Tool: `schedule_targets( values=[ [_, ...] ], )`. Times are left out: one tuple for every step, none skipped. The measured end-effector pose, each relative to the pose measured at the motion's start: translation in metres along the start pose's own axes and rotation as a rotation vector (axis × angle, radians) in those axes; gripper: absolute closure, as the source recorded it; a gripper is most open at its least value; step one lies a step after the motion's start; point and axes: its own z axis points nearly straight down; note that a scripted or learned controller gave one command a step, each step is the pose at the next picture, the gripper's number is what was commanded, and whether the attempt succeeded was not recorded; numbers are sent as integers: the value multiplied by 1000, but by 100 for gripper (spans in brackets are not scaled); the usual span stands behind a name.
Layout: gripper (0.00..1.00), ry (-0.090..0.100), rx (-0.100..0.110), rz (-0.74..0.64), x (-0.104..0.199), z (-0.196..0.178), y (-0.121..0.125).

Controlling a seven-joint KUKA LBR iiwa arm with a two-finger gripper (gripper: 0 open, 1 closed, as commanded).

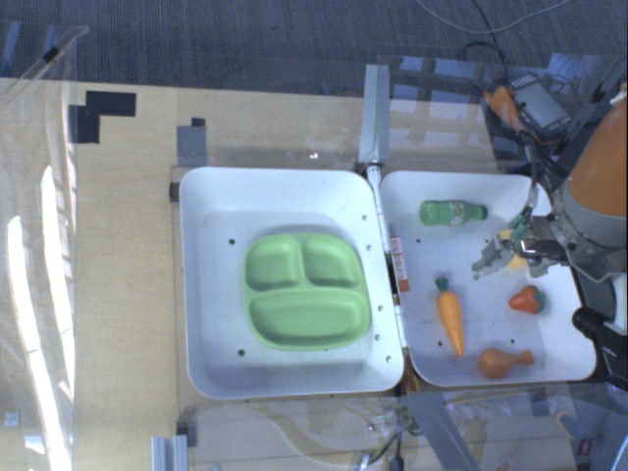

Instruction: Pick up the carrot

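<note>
Left bin: it carries a green divided plate at its centre, with bare white floor on all sides out to the rim. Nothing in this bin belongs to the task.

Right bin: the carrot lies on the floor in the bin's left half, toward the near edge, its green top pointing to the far edge and its tip to the near one. It touches nothing. A green bottle lies near the far edge, well apart from the carrot. A brown drumstick-shaped toy lies near the near edge, just right of the carrot's tip. A red piece with a green stalk sits toward the right edge.

The gripper hangs over the middle of the right bin, up and to the right of the carrot, apart from it. Its fingers appear spread, and nothing sits between them.

Progress: no part of the pick is done. The carrot rests untouched on the floor; the approach, the closing and the lift all remain.

Room for moving: bare floor lies on both long sides of the carrot. The bin's left wall is the nearest edge on one side, the drumstick toy the nearest neighbour at the tip. In my judgement a descent over the carrot's middle has fair clearance.
</note>
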Motion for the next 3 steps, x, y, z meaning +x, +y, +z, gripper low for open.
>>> schedule_targets(
  values=[
    [0,-2,-9,-295,29,144,-14],
    [100,-3,-18,-296,30,132,-11],
    [100,0,-3,-61,107,48,-16]
  ],
)
